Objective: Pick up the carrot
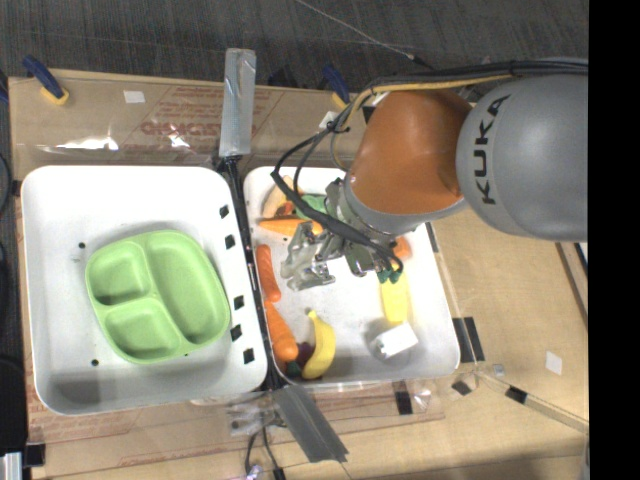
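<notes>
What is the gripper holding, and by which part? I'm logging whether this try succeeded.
Nothing shows between the fingers of the gripper; it hangs above the right bin's floor.

The arm (520, 158) is a thick, rounded grey casting with "KUKA" lettered in dark capitals on its side. Next to it sits a broad, glossy orange band (405, 153). Thin black cables loop out from the band's edge, and a pale cable runs along its top. The gripper (318, 260) is bare silvery metal with dark fittings.
</notes>
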Motion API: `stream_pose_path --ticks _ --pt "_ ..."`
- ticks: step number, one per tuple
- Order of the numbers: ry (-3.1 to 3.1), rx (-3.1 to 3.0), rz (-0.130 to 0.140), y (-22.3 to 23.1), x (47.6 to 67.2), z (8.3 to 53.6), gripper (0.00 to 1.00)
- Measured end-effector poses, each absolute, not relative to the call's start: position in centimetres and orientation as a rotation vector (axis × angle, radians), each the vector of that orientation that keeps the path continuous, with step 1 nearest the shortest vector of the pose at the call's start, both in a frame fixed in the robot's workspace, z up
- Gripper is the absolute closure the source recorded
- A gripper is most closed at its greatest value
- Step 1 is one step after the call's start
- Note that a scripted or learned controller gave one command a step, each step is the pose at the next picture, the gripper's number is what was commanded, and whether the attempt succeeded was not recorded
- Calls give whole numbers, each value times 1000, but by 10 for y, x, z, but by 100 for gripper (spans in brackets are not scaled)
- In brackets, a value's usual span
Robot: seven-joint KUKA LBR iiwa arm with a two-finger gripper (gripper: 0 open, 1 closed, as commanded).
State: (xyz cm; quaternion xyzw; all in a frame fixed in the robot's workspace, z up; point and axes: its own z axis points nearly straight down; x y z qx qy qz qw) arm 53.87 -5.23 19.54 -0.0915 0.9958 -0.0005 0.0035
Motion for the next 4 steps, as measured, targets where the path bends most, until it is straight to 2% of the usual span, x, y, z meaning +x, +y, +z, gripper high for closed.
stream_pose_path --ticks 1,2,3,4 --pt "3111 -421 2 31 566 192 100" --pt "3045 -761 -3 -27 601 193 100" --pt "3055 -710 -6 -83 632 223 100" --pt "2859 -1287 -2 -5 609 265 100"
